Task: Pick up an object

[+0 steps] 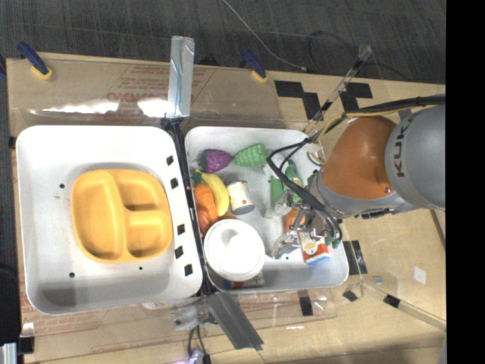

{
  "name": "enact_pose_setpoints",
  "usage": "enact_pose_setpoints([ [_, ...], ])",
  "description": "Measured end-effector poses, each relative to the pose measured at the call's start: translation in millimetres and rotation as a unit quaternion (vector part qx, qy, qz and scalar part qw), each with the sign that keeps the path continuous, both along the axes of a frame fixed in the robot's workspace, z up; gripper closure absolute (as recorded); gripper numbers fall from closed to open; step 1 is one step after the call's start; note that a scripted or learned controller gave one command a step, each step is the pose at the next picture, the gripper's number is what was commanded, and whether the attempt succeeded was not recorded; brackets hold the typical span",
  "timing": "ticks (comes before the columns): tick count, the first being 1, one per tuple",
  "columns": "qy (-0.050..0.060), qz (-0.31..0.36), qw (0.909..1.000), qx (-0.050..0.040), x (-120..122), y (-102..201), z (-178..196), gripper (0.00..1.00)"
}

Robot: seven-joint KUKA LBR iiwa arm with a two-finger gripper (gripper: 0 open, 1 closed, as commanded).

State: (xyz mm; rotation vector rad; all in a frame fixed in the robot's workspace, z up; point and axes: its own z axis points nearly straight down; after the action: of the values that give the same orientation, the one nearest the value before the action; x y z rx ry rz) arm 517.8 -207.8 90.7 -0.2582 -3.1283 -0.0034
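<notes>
Gripper point(297, 237) low over right bin point(258, 136)

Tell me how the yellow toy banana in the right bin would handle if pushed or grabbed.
The yellow toy banana looks like smooth rigid plastic, so probably light and slippery. Its curved shape may pivot rather than slide straight. Wedged against the orange toy and small white cup, it would likely jostle them.

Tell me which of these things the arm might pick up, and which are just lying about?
For the job: the right bin's contents, namely purple grapes, green toy, banana, orange toy, small cup, white bowl, small carton.

Lying about: yellow divided tray in the left bin, blue clamps.
</notes>
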Motion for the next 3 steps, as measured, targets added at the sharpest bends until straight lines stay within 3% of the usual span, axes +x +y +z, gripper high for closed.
enact_pose_setpoints([
  [1, 0.001, 0.004, 1.0000, 0.0007, 2, 3, 8, 1.00],
  [2, -0.004, -0.020, 0.9998, -0.0030, -32, -3, 214, 1.00],
  [3, 0.005, 0.014, 0.9999, 0.0017, -36, 1, 36, 1.00],
])
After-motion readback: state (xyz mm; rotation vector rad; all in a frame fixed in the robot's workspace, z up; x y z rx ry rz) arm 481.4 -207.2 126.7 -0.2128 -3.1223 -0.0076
